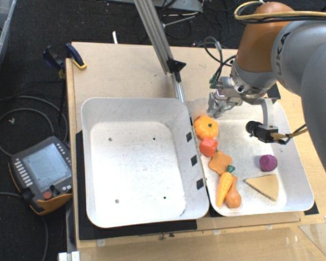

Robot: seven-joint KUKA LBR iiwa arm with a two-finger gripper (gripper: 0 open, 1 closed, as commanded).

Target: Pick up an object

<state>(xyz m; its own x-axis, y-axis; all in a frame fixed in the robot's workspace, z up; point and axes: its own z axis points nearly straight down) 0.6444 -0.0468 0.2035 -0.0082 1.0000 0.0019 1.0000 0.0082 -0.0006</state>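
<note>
camera view: hand (217, 105) hovers at one o'clock of the orange pumpkin (206, 128); grip state i cannot tell; best to centre over it, then descend straight.

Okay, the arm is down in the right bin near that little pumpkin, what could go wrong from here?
1. The pumpkin sits tight against a red piece and close to the bin wall. The pincer, coming down just above it, may have little room and could jam against the wall.
2. The pumpkin looks round, so it may roll or slip out instead of being caught.
3. Below lie a carrot and other pieces packed closely; a nudge could shove them together.
</note>
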